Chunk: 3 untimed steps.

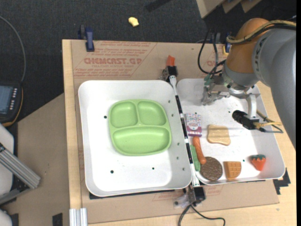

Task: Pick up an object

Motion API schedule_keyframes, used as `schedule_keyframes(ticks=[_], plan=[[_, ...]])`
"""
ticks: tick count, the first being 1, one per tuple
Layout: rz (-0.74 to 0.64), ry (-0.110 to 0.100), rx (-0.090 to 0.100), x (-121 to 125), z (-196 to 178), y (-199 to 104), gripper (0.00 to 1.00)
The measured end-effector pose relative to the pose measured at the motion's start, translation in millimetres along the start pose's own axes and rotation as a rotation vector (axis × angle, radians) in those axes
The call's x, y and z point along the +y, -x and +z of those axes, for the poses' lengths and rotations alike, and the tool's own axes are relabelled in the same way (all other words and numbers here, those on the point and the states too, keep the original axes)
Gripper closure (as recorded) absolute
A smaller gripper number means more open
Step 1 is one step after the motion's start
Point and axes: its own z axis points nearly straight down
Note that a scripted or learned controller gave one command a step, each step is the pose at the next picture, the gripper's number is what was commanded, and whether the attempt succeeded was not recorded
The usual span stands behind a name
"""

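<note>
My gripper [210,95] hangs low over the far left part of the right bin [273,145], with bare bin floor under it. Nearest to it is a small pink and white packet [193,123], against the bin's left wall. A slice of toast [218,134] lies mid-bin. An orange carrot [198,150] runs along the left wall. A round brown patty [211,168], a small waffle [232,169] and a strawberry [258,161] sit along the near edge. None of these touches the gripper.
The left bin [94,164] holds a green divided plate [139,126]. The two bins meet at a raised rim [181,126]. The arm's grey body with its orange band [244,46] stands over the right bin's far right corner.
</note>
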Motion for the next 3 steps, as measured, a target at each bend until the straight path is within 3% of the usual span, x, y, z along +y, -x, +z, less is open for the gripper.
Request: schedule_keyframes(ticks=[1, 2, 3], plan=[[0.0, -0.001, 0.0, -0.3, 0.8, 0.1, 0.0], [0.007, -0.009, 0.0, -79.4, 11.6, 33.7, 0.0], [0.003, -0.007, 0.002, -127.2, 11.0, 10.0, 0.0]])
